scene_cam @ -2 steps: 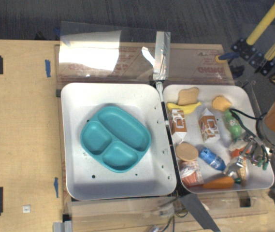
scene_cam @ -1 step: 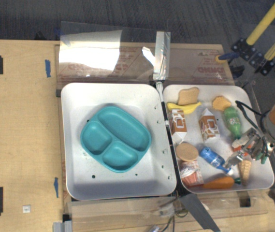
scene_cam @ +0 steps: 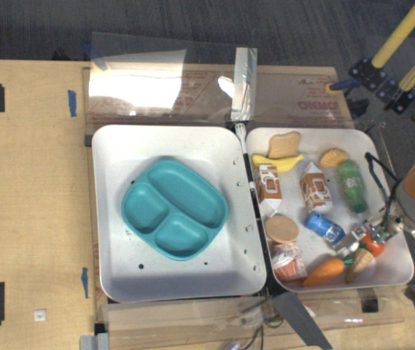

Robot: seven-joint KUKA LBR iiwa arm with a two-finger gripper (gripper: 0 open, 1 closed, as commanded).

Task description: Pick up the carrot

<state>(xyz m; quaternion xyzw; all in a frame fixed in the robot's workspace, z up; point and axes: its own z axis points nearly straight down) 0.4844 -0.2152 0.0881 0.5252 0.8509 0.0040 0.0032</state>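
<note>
Two shallow white bins sit side by side on the bench. Inside the left bin (scene_cam: pixel 112 195) lies a teal divided plate (scene_cam: pixel 175 208). Along the right bin's (scene_cam: pixel 404 268) front edge rests the carrot (scene_cam: pixel 324 270), beside a cookie (scene_cam: pixel 282 229) and blue can (scene_cam: pixel 325 227). Just right of it, the gripper (scene_cam: pixel 367 240) is low among the clutter; whether it grasps anything cannot be told.

Right bin (scene_cam: pixel 404 272) is packed: carrot (scene_cam: pixel 324 270) at lower edge, hemmed by a red-and-white packet (scene_cam: pixel 289 262) on its left and small items (scene_cam: pixel 362 257) on its right, bin wall just below. Gripper (scene_cam: pixel 371 237) sits just upper right. Left bin (scene_cam: pixel 112 195) holds the teal plate (scene_cam: pixel 174 208); corners open.
</note>
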